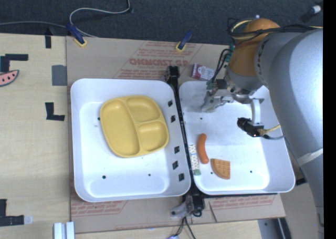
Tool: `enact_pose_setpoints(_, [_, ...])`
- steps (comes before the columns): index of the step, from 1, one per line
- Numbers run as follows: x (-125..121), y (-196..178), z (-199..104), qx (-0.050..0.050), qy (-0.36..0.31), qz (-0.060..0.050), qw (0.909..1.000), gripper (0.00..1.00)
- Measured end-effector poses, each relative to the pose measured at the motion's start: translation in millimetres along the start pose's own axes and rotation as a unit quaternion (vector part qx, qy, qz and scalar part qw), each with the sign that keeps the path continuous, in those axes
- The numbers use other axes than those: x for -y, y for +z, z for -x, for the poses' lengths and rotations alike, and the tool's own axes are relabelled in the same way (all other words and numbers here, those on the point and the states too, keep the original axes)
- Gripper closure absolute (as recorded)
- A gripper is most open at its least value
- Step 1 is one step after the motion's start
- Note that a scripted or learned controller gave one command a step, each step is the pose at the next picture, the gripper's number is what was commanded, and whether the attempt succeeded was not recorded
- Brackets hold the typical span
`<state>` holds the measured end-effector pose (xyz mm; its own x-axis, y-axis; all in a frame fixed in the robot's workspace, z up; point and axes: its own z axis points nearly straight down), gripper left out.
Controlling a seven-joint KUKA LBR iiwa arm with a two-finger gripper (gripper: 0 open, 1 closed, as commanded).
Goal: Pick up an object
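Observation:
In the right bin (273,175), an orange sausage (202,148) lies near the left wall. Just right of it and a bit nearer the front sits a waffle-like orange wedge (221,168). My gripper (209,103) hangs over the bin's far left part, well behind both items and touching neither. Nothing shows between its fingers. The grey arm with its orange band (247,56) comes in from the right.
The left bin (86,180) holds a yellow divided plate (134,125). A small red-and-white packet (200,71) lies on the cardboard behind the right bin. A black divider strip (178,127) runs between the bins. Yellow clamps sit at the cardboard's far edge.

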<state>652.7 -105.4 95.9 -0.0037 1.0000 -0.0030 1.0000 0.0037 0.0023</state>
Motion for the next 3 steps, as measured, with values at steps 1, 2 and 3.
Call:
enact_pose_setpoints(1, [0.2,0.4,0.3,0.0,0.0,0.0,1.0,0.0])
enact_pose_setpoints(2, [14.4,10.2,-10.8,0.0,0.002,0.0,1.0,0.0])
enact_pose_setpoints(3, [95.1,9.3,8.2,0.0,0.002,0.0,1.0,0.0])
